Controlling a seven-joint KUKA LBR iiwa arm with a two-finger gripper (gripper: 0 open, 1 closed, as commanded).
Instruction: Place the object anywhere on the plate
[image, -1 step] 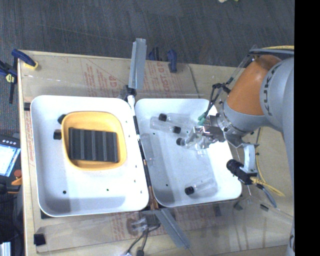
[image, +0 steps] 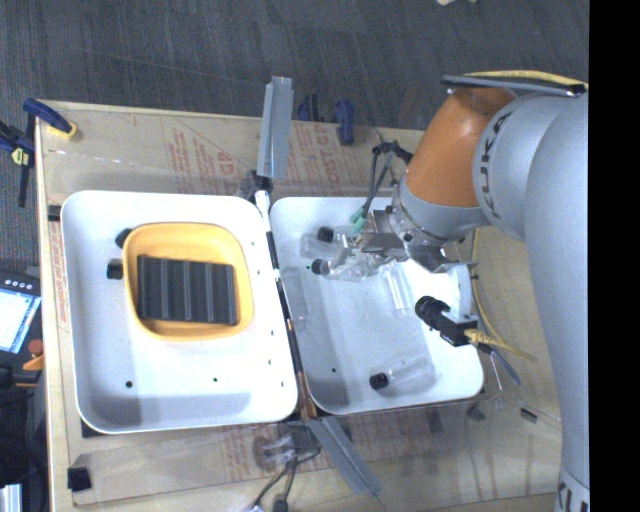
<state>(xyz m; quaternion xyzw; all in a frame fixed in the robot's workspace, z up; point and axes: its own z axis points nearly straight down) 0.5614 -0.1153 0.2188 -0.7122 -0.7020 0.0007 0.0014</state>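
— Far along?

— Hardly started, by the look of it. Gripper (image: 372, 248) low over the right bin (image: 340, 385), among clear black-capped tubes (image: 335, 262) near the far wall.

— Clamped on one?

— Cannot tell; too much clear plastic and glare around the claw to read open or closed.

— And the yellow plate (image: 190, 236)?

— Over in the left bin (image: 150, 400), well apart from the gripper, carrying a dark ridged block (image: 187, 290).

— So what's left?

— Probably everything: secure a tube, lift, cross the divide between bins, set down on the plate. Another capped tube (image: 400, 372) loose near the front wall.
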